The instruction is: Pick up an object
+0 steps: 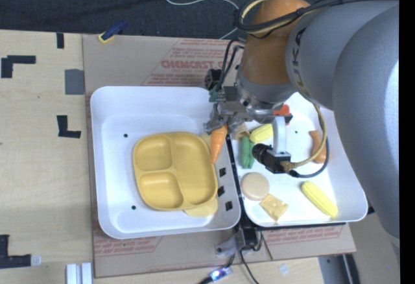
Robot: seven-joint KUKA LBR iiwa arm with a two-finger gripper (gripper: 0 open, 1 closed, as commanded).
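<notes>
yellow tray (174, 170), orange carrot (217, 142), white bin (107, 146)

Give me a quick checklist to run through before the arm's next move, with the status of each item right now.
1. Orange carrot between the gripper fingers: cannot tell; its top end sits right under the gripper, but the grip itself is hidden.
2. Carrot over the left white bin: ok, it hangs at that bin's right edge beside the yellow divided plastic tray.
3. Tray lying flat in the left bin: ok.
4. Right white bin items apart from the carrot: ok; yellow corn cob, tan round cookie and green vegetable lie there.
5. Black cable near the green vegetable: not ok, it hangs close above it.
</notes>
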